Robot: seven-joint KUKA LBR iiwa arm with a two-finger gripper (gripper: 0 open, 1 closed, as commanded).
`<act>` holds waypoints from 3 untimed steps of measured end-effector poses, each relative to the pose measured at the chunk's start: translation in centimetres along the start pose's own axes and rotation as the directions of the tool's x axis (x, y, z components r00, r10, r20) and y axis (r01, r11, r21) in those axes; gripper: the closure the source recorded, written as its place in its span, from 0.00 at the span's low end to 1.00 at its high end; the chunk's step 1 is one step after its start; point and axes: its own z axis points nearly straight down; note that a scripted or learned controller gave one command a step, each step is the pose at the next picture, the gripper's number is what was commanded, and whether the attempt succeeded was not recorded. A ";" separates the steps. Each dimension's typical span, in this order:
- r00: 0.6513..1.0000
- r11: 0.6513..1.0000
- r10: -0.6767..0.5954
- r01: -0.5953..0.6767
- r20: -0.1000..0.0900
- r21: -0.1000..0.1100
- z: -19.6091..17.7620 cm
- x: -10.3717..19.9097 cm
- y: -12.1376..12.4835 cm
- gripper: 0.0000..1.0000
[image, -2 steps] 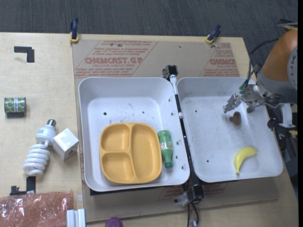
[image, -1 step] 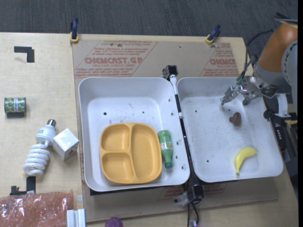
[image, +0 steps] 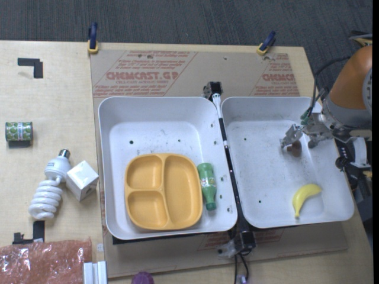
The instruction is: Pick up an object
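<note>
My gripper (image: 292,139) hangs low over the upper right part of the right bin (image: 260,164), on the arm coming in from the right. A small dark brown thing (image: 294,150) sits right at the gripper's tip; I cannot tell whether it is held. A yellow banana (image: 305,198) lies near the right bin's front right corner, well below the gripper. In the left bin (image: 148,132) a yellow divided plate (image: 164,191) lies flat. A green bottle (image: 207,185) lies along the plate's right edge.
On the bench left of the bins are a spiral light bulb (image: 47,188), a white cube (image: 82,180), a green can (image: 19,132) and a red mesh bag (image: 44,262). The bins' shared wall (image: 225,152) runs between plate and gripper.
</note>
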 end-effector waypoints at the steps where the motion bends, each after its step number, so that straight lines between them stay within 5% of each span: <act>1: 1.000 1.000 0.002 -0.002 0.007 -0.003 -1.0 -0.3 0.0 1.00; 3: 1.000 1.000 0.005 -0.005 0.007 -0.001 0.1 2.6 -6.3 1.00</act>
